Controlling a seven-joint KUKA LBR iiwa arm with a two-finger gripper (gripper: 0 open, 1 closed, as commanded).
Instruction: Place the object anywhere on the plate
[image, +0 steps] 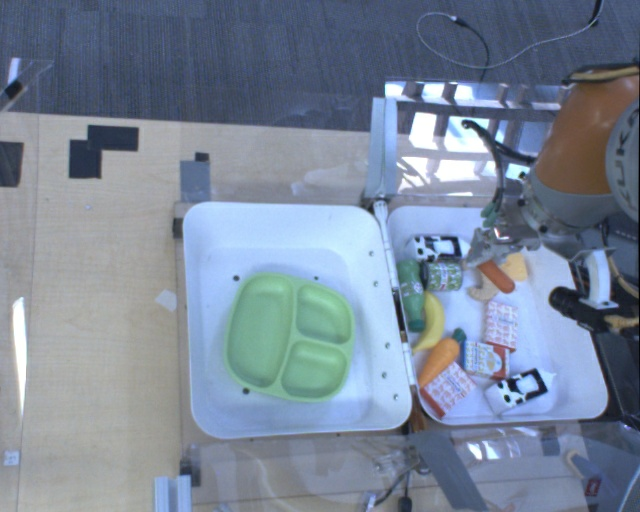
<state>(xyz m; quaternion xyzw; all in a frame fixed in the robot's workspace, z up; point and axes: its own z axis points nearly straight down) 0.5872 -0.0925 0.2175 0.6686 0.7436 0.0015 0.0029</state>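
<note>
The green divided plate (290, 338) lies in the left bin (215, 250) with all 3 of its compartments bare, so nothing has been placed on it; judged from this, the whole carry is left to do.

The candidate objects all sit in the right bin (590, 395), to the right of the plate. Nearest the plate, along the shared wall, are a green bottle (409, 282) and a banana (432, 320). Just right of these stands a small green-labelled can (443, 275), with a black-and-white cow toy (436, 246) behind it. A sausage (496, 277) lies further right, touching a tan piece and a yellow wedge. Toward the front are a carrot (438, 361), several red-and-white cartons (500, 325), and a second cow toy (520, 389).

The gripper (497, 238) hangs over the far part of the right bin, well right of the plate, just above the sausage and beside the can. Whether it is open or closed cannot be told, and no object shows in its grasp. Which item it is after is not certain, though the sausage or the can seems likeliest. Picking, crossing to the plate, and releasing all remain.
</note>
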